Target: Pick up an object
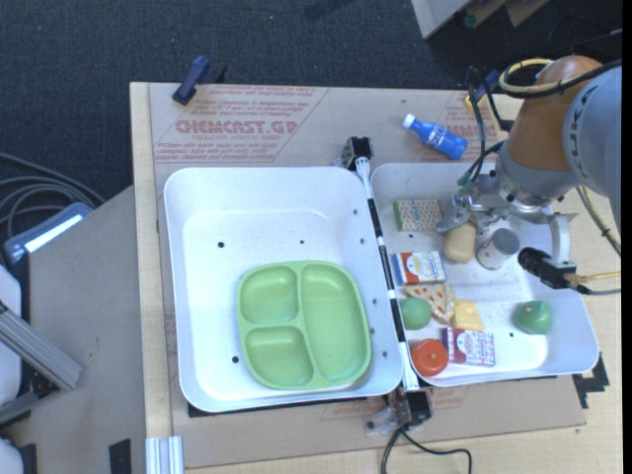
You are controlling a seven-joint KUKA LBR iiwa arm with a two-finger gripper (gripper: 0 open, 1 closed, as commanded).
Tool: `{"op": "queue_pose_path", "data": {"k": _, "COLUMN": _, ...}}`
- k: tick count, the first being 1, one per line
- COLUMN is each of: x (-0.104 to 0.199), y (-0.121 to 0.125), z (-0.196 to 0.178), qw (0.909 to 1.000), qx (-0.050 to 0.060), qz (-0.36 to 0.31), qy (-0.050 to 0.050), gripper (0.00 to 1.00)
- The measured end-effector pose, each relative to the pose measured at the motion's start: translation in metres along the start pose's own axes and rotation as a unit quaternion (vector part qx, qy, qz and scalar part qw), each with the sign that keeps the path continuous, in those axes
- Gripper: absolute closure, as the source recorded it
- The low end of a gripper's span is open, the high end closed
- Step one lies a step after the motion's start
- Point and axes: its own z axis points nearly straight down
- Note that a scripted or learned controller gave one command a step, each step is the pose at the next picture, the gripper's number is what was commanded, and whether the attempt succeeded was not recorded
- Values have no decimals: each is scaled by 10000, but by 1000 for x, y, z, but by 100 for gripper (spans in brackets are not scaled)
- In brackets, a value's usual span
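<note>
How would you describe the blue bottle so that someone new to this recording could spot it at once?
Start at the right-hand white bin, the one crowded with small food items. Look just beyond its far rim, on the brown board the bins sit on: the blue bottle lies there on its side, white cap pointing left. It is the only blue item near that bin and it lies outside the bin, while the food items lie inside.
</note>
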Motion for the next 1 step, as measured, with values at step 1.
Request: {"op": "queue_pose_path", "data": {"k": 1, "x": 84, "y": -12, "z": -91, "qw": 10000, "qx": -16, "qz": -14, "qy": 4, "gripper": 100}}
